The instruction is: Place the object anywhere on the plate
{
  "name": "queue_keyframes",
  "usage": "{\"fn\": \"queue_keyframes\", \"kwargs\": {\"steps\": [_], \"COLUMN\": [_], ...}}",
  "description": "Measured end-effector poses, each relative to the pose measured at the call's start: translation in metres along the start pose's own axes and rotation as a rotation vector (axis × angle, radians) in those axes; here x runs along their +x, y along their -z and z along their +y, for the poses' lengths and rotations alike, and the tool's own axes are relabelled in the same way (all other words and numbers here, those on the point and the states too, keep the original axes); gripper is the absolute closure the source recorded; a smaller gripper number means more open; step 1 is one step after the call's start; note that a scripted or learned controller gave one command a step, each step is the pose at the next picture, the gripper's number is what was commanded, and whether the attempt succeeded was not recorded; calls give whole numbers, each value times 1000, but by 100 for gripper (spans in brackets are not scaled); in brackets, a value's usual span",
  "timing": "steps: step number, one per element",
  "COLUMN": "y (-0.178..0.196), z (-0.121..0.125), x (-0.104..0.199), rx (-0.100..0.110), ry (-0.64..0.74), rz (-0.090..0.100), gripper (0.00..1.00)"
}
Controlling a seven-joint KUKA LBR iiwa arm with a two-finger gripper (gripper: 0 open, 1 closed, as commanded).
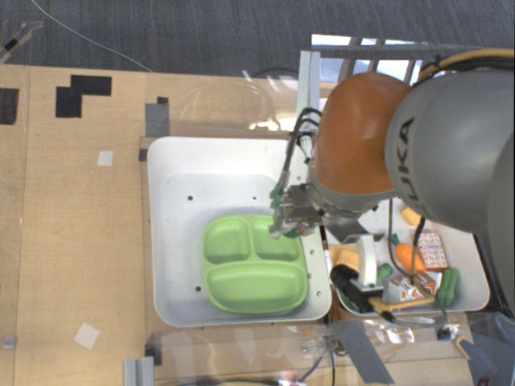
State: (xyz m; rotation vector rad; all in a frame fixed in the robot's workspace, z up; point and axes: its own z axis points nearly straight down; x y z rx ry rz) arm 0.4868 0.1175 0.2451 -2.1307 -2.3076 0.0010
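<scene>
Pale wooden bench point(72, 240) was seen carrying two shallow white bins, with dark carpet at 12 o'clock beyond it. In the left bin point(173, 183) a green divided plate point(253, 284) was set toward 5 o'clock, its one wide compartment on the 6 o'clock side and two smaller ones on the 12 o'clock side. The gripper point(283, 219) was hung from the grey arm point(451, 151) low over the plate's rim at about 1 o'clock, above the smaller right compartment. Whether the gripper was apart, together or clamped on anything could not be told, since its tip was blurred and partly masked by the wrist. The object could not be made out at the tip. Loose things were seen in the right bin point(481, 296), at 3 to 4 o'clock from the gripper: an orange piece point(405, 256), a green piece point(448, 286) and a printed packet point(432, 250). It is judged that, if something was carried, the plate lay straight beneath and toward 7 o'clock, so that a release would need little travel; if not, a reach back toward 3 o'clock would be needed.
</scene>
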Motion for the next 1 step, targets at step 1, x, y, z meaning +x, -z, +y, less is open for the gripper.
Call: {"fn": "queue_keyframes", "kwargs": {"steps": [1], "y": [2], "z": [1], "x": [0], "rx": [-4], "ry": [-1], "rz": [1], "gripper": [0]}}
